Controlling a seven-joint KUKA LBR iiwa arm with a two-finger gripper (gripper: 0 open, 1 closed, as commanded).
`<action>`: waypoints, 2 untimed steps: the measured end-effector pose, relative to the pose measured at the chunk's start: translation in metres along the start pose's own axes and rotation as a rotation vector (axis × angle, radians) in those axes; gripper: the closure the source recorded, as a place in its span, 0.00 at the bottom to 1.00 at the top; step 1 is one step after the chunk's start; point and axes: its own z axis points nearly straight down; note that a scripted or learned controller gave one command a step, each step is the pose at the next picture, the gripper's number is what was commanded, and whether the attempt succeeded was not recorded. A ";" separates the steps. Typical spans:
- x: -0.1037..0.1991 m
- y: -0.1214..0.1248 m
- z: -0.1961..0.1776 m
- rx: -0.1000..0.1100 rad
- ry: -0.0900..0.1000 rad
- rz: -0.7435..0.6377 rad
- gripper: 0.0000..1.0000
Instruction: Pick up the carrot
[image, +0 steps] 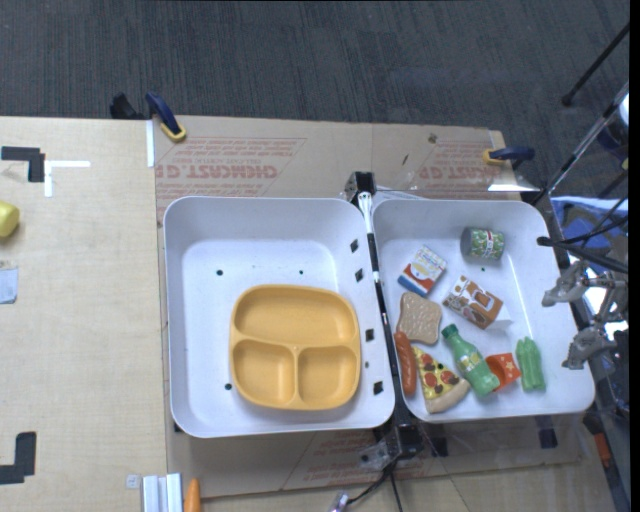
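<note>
Spotting what looks like the carrot (405, 362) in the right bin (545, 402): long orange-red, lying tight along the left wall, just left of the pizza slice (440, 380) and nearer than the bread slice (420, 318). Gripper (585, 322) out past the bin's right rim, well apart from it. Can't tell how open, or whether holding anything.

Yellow obj (6, 219) cut off at left edge.
</note>
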 end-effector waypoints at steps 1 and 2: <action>-0.064 0.049 0.114 0.006 -0.030 0.173 0.00; -0.157 0.133 0.038 0.000 -0.002 0.339 0.00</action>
